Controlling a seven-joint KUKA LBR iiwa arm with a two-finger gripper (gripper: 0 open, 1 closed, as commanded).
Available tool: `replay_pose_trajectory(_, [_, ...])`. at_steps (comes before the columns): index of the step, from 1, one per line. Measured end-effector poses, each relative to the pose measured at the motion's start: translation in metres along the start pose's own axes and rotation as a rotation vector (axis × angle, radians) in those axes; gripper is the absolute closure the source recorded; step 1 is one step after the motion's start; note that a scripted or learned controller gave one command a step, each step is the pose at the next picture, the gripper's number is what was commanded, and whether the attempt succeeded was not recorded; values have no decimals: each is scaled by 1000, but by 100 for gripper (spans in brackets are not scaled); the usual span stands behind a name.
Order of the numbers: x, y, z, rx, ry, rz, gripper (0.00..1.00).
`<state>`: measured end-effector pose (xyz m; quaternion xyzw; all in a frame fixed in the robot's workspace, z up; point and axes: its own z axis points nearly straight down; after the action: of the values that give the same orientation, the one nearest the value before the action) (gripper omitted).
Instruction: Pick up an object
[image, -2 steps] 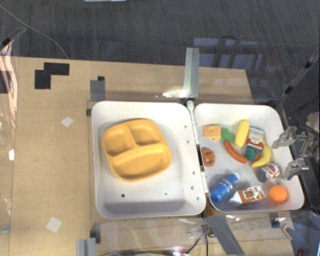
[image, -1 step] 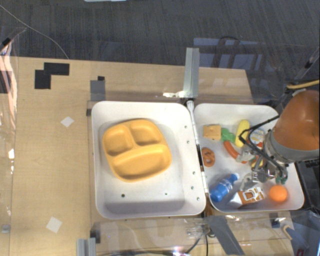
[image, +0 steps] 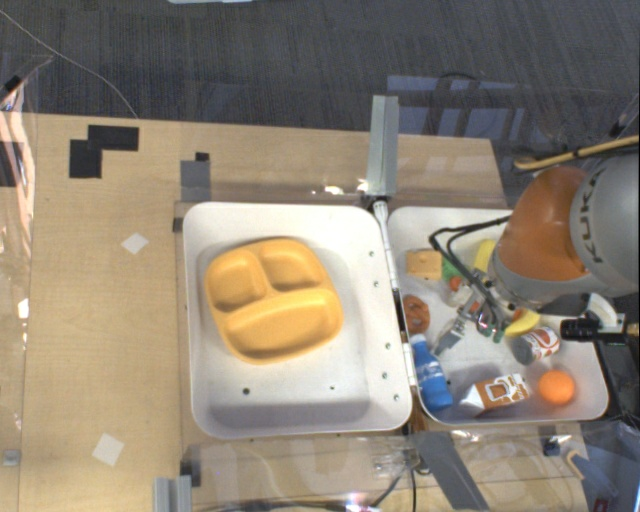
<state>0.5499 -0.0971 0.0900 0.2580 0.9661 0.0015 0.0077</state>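
pincer (image: 462, 328) low in right bin (image: 598, 400), state: cannot tell | target: blue bottle (image: 431, 375), looks light, smooth, slippery | grip: across middle

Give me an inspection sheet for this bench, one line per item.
Surface: wooden bench bearing two white bins, left bin and right bin.
Job's things: in the right bin, blue bottle, orange ball, carton, can, tan block, brown lump, banana.
Clutter: yellow tray in the left bin.
Grippers: gripper low over the right bin beside the bottle; nothing seen held.
Cables: black cable looping at the wrist.
Surroundings: black tape marks, dark carpet.
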Motion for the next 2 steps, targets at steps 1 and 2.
replay_pose_trajectory(1, [-5,10,0,-1,0,-280,0])
replay_pose_trajectory(2, [-9,13,-15,-5,-14,-286,100])
